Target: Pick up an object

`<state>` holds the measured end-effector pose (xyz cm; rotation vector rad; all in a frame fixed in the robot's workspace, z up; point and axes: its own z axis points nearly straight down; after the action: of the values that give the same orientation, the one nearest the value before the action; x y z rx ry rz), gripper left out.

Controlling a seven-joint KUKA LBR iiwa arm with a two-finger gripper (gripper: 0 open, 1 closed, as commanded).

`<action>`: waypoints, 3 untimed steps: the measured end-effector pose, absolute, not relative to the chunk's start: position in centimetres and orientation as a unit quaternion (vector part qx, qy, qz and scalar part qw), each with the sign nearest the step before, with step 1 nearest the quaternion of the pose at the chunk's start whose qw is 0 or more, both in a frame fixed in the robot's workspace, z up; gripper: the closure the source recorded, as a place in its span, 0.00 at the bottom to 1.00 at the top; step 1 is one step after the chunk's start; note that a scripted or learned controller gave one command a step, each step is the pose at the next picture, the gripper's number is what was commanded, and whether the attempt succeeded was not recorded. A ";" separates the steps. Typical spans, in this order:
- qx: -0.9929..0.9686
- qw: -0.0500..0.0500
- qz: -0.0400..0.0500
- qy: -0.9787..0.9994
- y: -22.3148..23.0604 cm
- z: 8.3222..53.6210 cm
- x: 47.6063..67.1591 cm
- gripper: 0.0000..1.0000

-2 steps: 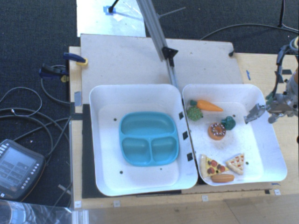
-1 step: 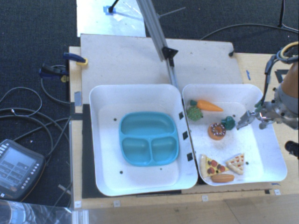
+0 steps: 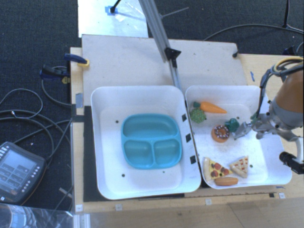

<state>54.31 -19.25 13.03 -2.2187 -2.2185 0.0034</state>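
The right bin [image 3: 268, 163] holds several toy foods. An orange carrot [image 3: 213, 108] lies at the back beside a green leafy toy [image 3: 198, 115]. A brown donut [image 3: 220, 133] sits mid-bin with a small teal piece [image 3: 232, 124] just right of it. At the front lie two pizza slices [image 3: 214, 167] [image 3: 241, 166] and a hot dog [image 3: 226, 181]. My gripper [image 3: 241, 130] reaches in from the right, low over the bin, its tip just right of the donut and below the teal piece. Nothing shows held in it.
The left bin [image 3: 102, 141] holds a blue divided plate [image 3: 152, 140]. A slanted metal pole [image 3: 159, 30] crosses above the bench and ends near the divider between the bins. Cables and clamps lie off the bench to the left.
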 end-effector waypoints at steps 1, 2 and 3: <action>-0.707 -0.001 -0.001 -0.707 -19.3 14.4 54.5 1.00; -0.706 -0.004 -0.002 -0.708 -20.2 20.4 54.9 1.00; -0.705 -0.003 -0.001 -0.709 -20.3 23.8 55.1 1.00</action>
<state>55.06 -20.27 23.75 -2.2194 -2.2319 -0.0043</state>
